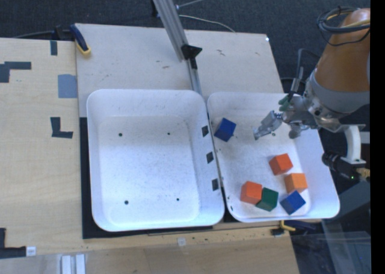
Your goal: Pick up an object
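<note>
- The desk (36,146) ran across the left of the frame, pale wood with a few dark tape marks.
- The left bin (96,164) sat at the centre-left, a shallow white tray with speckled floor.
- A metal pole (171,17) slanted down from the top centre to the seam between the two bins.
- The right bin (240,104) lay just beside the left one, touching it along that seam.
- A blue cube (225,129) rested alone in the right bin's upper left part, near the seam.
- Lower in that bin, toward the bottom right of the frame, stood a cluster: an orange cube (251,192) touching a green cube (268,199), then a second blue cube (293,202) with a light orange cube (295,181) just above it and a red-orange cube (280,163) above that.
- My fingers (267,126) hung over the right bin's upper middle, right of the lone blue cube and apart from it; they held nothing, though I could not tell how far apart they stood.
</note>
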`<state>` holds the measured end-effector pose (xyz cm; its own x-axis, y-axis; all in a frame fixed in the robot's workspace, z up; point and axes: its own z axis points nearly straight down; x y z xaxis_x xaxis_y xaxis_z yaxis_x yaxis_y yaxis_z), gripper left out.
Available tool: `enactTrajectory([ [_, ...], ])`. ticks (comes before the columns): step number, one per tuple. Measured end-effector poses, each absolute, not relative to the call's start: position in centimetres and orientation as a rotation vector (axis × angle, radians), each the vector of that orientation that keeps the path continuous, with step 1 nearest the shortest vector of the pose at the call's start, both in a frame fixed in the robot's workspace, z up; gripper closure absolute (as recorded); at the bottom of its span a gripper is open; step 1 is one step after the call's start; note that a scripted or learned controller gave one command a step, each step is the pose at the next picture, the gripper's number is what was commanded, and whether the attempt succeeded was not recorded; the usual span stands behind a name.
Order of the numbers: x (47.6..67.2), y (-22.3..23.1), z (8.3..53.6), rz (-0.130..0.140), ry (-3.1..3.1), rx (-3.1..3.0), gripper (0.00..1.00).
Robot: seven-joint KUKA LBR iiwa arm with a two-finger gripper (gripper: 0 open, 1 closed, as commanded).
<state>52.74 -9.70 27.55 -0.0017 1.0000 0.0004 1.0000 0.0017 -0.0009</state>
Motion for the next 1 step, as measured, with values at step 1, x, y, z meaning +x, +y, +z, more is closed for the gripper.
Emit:
enactTrajectory([
  [1, 51.74, -17.33, 27.39, 0.006, -2.216, -2.229, 0.00],
])
